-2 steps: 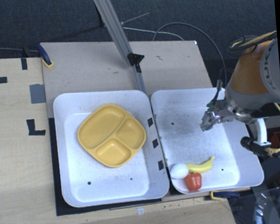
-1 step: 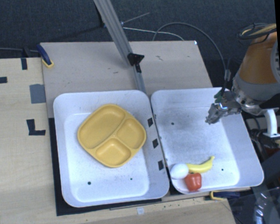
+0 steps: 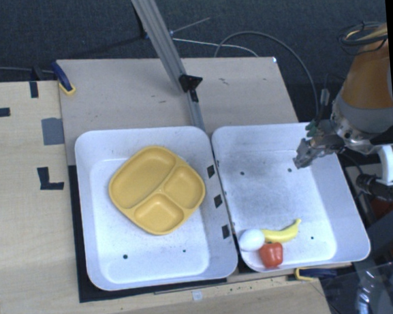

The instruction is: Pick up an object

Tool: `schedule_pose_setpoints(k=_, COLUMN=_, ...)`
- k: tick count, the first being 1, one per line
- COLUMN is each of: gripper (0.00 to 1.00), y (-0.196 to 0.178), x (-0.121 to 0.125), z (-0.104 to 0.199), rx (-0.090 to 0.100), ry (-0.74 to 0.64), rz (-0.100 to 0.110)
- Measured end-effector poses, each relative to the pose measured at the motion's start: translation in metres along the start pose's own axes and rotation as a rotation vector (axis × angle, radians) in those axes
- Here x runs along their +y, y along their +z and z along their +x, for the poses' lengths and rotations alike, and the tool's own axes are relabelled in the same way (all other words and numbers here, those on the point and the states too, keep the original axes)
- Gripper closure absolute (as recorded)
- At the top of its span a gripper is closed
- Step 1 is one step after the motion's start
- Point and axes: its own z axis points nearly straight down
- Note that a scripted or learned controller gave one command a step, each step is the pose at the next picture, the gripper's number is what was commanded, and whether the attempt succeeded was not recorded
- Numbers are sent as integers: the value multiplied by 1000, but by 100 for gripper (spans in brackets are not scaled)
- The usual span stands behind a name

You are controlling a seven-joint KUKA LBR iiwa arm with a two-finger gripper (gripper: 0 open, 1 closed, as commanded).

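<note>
White plastic, two shallow bins side by side on the tabletop (image 3: pixel 129 90). Left bin (image 3: pixel 100 264): one yellow compartment tray (image 3: pixel 156 189), three sections, lying flat and turned at an angle, near the bin's middle. Right bin (image 3: pixel 339 229): three small items clustered at the near left corner. Item one, white egg (image 3: pixel 251 239), rounded, touching or just beside the bin's left wall. Item two, yellow banana (image 3: pixel 283 232), small and curved, lying just right of the egg. Item three, red pepper-like piece (image 3: pixel 271 254), just near of the banana and beside the egg. All three look like light toy food, probably stiff and smooth; the egg is likely to roll or slip from a pinch, so the banana seems the better candidate, taken across its narrow middle. The crowding and the nearby bin wall may hinder a clean approach. The tray is broad and flat, probably awkward for two fingers except at its rim. Grey arm with orange band (image 3: pixel 370 76) reaches in from the right. Gripper (image 3: pixel 304 157): poised over the far right part of the right bin, well apart from the three items; nothing is seen in it, and whether it is apart or together cannot be told at this size. Task status, as judged: no object taken up yet.
</note>
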Motion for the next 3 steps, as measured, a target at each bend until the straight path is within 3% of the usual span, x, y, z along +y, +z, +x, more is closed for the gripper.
schedule_pose_setpoints(k=1, gripper=100, y=-10, x=-7, z=56, rx=2, ry=-5, rz=2)
schedule_pose_setpoints(k=3, gripper=100, y=9, x=-29, z=167, rx=1, ry=-5, rz=6)
